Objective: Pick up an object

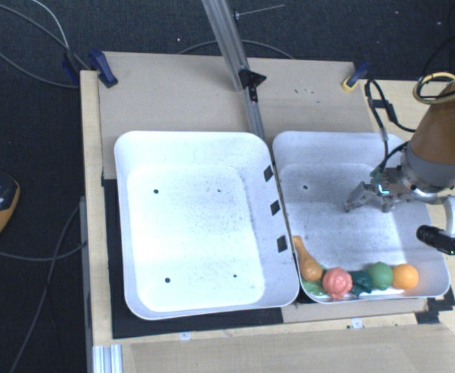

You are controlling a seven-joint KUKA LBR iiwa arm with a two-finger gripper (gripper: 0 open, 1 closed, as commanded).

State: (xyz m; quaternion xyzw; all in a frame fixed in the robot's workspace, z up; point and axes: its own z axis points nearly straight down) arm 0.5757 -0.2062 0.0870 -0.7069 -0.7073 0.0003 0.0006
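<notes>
Several small toys line the near edge of the right bin (351,150): an orange carrot (307,261), a pink ball (337,281), a green ball (380,274) and an orange ball (405,276). A dark teal piece (362,284) between them is hard to identify. The gripper (373,198) hovers mid-bin, fingers spread, holding nothing

Reached in from the right, arm (439,142) bent down, gripper (376,198) low, fingers (357,200) spread apart.
</notes>
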